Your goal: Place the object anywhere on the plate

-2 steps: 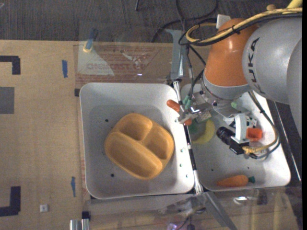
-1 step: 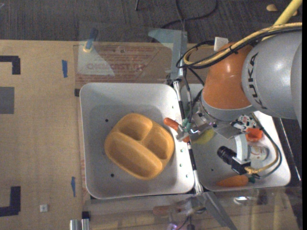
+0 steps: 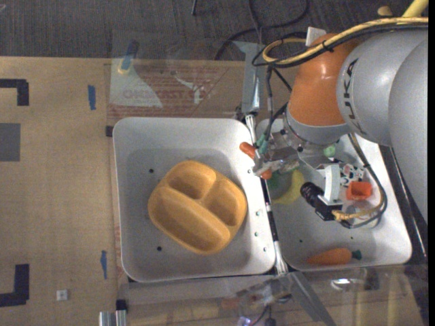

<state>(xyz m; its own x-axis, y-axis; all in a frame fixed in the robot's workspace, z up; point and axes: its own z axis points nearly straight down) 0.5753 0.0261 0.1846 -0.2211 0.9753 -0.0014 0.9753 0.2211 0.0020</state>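
— Gripper (image 3: 272,160) position?
— Over the right bin's (image 3: 394,246) left edge, by the divider. Finger spread unreadable from above; can't tell.
— Holding anything?
— Small orange piece (image 3: 247,149) at its tip; grasp unclear.
— Plate?
— Yellow divided plate (image 3: 197,206), left bin (image 3: 129,202). Toy carrot (image 3: 331,256) lies near right.

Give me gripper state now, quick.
Gripper: cannot tell. It hangs low over the right bin, near the divider, beside the left bin's yellow plate.
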